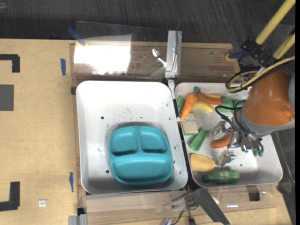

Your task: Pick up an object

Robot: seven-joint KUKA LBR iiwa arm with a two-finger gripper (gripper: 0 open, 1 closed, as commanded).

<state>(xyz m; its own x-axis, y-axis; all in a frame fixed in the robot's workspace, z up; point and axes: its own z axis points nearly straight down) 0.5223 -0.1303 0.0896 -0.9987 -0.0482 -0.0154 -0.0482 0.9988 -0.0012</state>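
My gripper [224, 144] is low over the middle of the right bin [269, 172], under the arm's orange band. It hangs directly above a small red-orange toy piece [218, 143]. A yellow rounded toy [202, 162] lies just to its left and nearer the front. A dark green cucumber [221, 176] lies along the bin's front wall. A green pod [198, 138] sits left of the gripper. At the bin's back are a carrot [187, 106], a yellow piece [203, 108] and an orange-red piece [210, 97].
The left bin [122, 97] holds a teal divided tray [139, 153] toward its front. A checkered cracker toy [189, 124] rests by the wall between the bins. A clear plastic sheet [126, 55] and a metal bar [173, 53] stand behind the bins. Cables hang at the arm's upper right.
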